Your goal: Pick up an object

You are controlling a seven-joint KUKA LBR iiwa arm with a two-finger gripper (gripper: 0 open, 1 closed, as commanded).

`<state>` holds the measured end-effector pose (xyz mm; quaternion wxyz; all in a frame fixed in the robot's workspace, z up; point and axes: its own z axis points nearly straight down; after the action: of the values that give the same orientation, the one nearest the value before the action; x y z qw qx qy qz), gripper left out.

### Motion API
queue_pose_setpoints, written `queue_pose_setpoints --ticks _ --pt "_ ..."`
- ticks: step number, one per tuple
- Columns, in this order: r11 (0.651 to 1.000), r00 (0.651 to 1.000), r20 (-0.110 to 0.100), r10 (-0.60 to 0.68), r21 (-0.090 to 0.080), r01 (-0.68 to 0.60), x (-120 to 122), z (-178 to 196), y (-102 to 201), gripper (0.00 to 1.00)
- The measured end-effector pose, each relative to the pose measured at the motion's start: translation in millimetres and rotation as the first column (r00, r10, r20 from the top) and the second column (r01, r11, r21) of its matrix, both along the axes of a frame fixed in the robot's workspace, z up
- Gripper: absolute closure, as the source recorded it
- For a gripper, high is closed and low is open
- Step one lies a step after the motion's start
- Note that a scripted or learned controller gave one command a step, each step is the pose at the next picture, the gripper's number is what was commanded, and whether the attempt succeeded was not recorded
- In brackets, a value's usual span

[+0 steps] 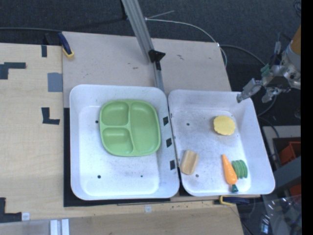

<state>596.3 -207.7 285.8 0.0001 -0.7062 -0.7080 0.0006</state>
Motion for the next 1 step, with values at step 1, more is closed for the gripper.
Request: queue_pose_setpoints --ticks 1 --pt "1.0 1.0 0.0 0.0 0.0 0.0 0.0 0.0 0.0 0.0"
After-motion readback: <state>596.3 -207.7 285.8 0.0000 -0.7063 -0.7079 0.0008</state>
